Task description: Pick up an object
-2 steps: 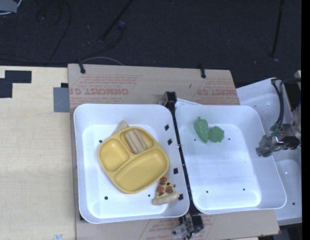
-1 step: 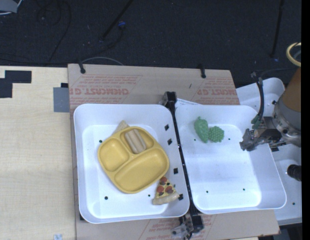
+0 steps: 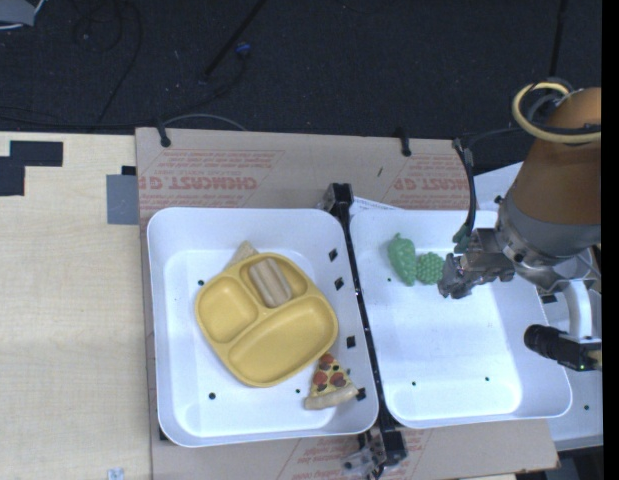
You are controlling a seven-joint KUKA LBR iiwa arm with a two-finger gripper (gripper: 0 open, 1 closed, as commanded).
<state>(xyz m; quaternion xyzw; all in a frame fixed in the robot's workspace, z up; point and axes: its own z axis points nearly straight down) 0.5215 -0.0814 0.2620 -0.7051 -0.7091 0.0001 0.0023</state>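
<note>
Two white bins [image 3: 179, 268]; jaws [image 3: 455, 280] beside green toy [image 3: 413, 262], their opening too dark to tell.

Bench [image 3: 59, 298], pale wood. Cardboard sheet [image 3: 289, 173] laid flat on bench. Two white bins on cardboard: left bin [image 3: 169, 268], right bin [image 3: 469, 388], touching along inner rims.

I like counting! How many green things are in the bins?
2, both in the right bin near its top-left: a smooth green piece and a bumpy green piece beside it, next to the gripper. More could hide under the arm.
</note>
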